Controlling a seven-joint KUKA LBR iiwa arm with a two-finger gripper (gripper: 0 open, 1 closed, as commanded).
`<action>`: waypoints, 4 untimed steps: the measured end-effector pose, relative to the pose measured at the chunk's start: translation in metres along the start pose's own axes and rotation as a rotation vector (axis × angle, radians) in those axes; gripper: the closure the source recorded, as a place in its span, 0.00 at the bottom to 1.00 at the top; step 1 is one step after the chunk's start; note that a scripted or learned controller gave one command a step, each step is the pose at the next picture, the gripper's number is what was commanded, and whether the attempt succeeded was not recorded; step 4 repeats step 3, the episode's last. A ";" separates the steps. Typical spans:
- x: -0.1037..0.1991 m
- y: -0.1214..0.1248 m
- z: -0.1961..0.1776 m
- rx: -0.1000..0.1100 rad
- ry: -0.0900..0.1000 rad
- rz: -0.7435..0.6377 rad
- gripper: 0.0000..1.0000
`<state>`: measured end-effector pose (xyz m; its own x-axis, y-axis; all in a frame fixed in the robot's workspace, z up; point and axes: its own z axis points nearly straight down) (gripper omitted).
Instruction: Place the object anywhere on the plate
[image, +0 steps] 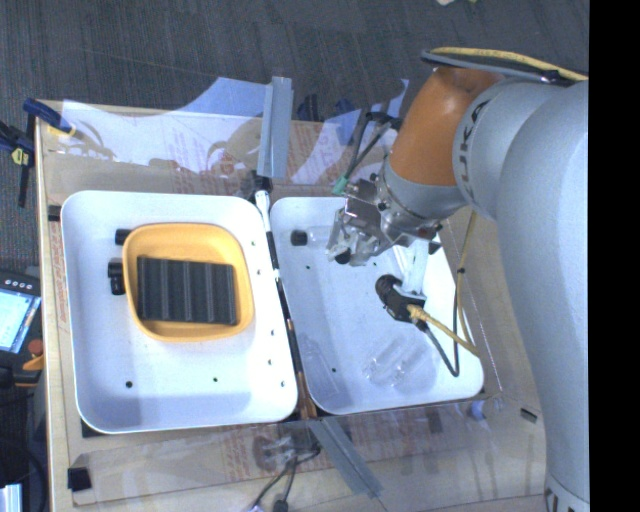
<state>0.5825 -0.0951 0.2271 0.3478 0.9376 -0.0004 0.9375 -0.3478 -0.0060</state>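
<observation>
My pincer (350, 245) hangs well right of the yellow plate (185, 238), over the right bin (340, 330), with open white floor toward the plate. Further right of the plate and lower there's a clear thing (390, 365), hard to make out. Honestly can't tell how wide the pincer's open. The dark ridged block (188, 290) lies on the plate.

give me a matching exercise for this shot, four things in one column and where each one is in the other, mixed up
Things
1. yellow plate
2. dark ribbed slab
3. small black piece
4. gripper

Places
A. over the far part of the right bin
B. lying on the yellow plate
C. on the floor of the left bin
D. on the floor of the right bin, near its far left corner

Pairs: 1-C, 2-B, 3-D, 4-A
</observation>
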 end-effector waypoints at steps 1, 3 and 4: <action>0.068 -0.016 -0.014 -0.002 -0.002 -0.175 1.00; 0.130 -0.028 0.018 0.000 -0.003 -0.449 0.00; 0.130 -0.028 0.018 0.000 -0.003 -0.449 0.00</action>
